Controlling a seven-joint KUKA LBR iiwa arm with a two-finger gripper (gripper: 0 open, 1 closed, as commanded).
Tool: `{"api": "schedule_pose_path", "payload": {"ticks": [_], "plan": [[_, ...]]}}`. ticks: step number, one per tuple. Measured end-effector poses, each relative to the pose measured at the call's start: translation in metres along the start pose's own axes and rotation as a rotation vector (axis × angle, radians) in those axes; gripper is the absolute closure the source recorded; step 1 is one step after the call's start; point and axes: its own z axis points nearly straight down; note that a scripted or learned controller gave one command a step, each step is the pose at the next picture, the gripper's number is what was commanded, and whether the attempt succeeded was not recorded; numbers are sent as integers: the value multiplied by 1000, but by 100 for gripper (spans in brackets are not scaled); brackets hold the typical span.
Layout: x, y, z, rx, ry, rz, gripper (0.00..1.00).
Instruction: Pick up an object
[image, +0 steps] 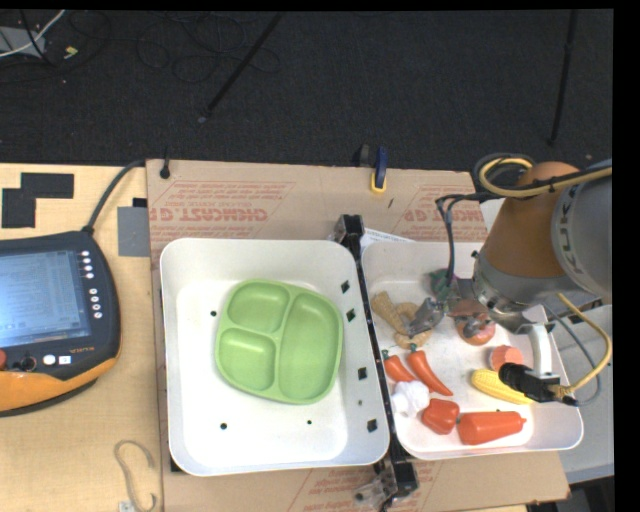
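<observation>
The gripper (432, 312) is being hovered just above the orange carrot (428, 370), seemingly for picking; its finger state cannot be told.

Cardboard (300, 200) bears red print (upside-down, illegible); no other txt readable.

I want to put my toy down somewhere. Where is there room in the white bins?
The left bin has bare white floor all around the green divided plate, widest along its front edge. The right bin is crowded: orange carrot, red pieces, a banana, plus the arm. Only its back corner near the divider looks bare.
</observation>
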Motion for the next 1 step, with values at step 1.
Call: {"api": "schedule_pose_path", "payload": {"ticks": [1], "plan": [[3,0,45,-3,0,0,0]]}}
